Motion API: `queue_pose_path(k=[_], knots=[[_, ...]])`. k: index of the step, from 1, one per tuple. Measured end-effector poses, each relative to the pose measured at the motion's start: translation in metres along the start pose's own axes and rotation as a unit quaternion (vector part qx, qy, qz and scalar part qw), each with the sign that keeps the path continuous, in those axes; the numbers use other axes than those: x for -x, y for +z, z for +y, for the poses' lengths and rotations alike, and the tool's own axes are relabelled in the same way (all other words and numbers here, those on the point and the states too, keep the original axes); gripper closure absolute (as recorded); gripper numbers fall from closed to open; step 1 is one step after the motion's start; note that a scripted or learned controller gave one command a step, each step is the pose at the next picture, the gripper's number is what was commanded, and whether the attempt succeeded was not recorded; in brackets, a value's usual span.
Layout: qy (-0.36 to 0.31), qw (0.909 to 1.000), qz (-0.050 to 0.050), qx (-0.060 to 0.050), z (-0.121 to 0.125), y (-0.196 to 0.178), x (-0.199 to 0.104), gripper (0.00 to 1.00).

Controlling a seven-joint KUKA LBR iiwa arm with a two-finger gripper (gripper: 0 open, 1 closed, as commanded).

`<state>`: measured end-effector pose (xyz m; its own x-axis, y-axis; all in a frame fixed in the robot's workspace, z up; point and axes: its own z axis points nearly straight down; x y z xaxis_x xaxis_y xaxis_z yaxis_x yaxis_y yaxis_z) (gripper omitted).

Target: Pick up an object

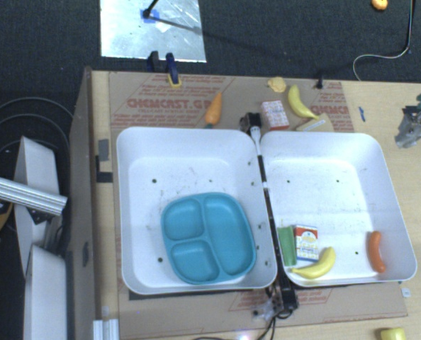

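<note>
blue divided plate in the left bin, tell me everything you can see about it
The blue divided plate is a light blue, rounded-rectangle tray that looks like smooth plastic, with three compartments: a tall one along its right side and two smaller ones stacked on its left. It lies flat, right side up and turned slightly askew, on the floor of the left bin, toward the near right corner. All three compartments hold nothing. Its lower right edge sits close to the bin wall; contact is unclear.

1. My gripper (414, 128) sits at the far right edge of the view, off to the side and above the bench.
2. It looks small and blurred, perhaps pointing down-left.
</note>
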<state>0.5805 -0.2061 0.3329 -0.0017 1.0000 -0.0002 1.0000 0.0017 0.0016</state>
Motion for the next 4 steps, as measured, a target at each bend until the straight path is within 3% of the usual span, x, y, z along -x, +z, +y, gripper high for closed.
queue_pose_path(k=[1, 2, 3, 4], knots=[[-0.001, 1.0, -0.001, 0.001, 0.019, 0.012, 0.0, 1.0], [0.001, 1.0, 0.0, 0.0, -0.036, -0.005, 0.001, 1.0], [0.0, 1.0, 0.001, -0.002, -0.033, 0.056, -0.011, 1.0], [-0.002, 1.0, -0.001, 0.004, -0.022, -0.003, -0.012, 1.0]])
